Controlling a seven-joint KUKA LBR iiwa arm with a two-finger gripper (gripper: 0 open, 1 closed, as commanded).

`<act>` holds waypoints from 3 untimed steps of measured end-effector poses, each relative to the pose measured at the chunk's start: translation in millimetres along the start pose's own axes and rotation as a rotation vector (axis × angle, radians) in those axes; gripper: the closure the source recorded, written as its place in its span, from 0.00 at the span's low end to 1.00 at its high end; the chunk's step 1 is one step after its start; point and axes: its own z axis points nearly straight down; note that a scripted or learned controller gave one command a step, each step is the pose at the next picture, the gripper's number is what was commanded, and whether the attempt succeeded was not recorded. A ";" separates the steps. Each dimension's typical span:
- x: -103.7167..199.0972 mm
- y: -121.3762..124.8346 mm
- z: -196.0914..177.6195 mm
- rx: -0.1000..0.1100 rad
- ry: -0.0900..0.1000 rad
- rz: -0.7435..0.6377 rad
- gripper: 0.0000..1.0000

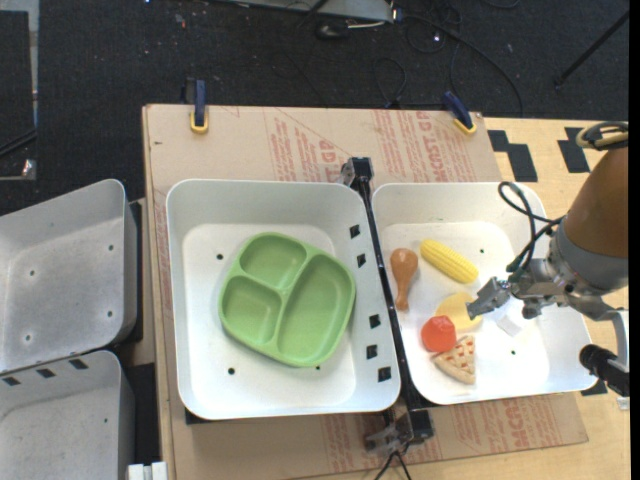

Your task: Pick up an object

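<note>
Claw [497, 295] spread open, grasping nothing, over right bin [520, 208], just beside yellow cheese wedge [458, 308] above tomato [438, 334].

One fixed camera hangs above the bench and looks down at a slant, far enough back to take in both shallow white plastic bins: the left bin [190, 298] and the right bin [520, 368]. The brown board bench [270, 148] runs away toward dark floor at top. The grey arm [600, 228] enters from the right.
</note>
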 end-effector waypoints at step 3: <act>1.6 -0.5 96.2 -0.010 -0.002 -0.002 0.00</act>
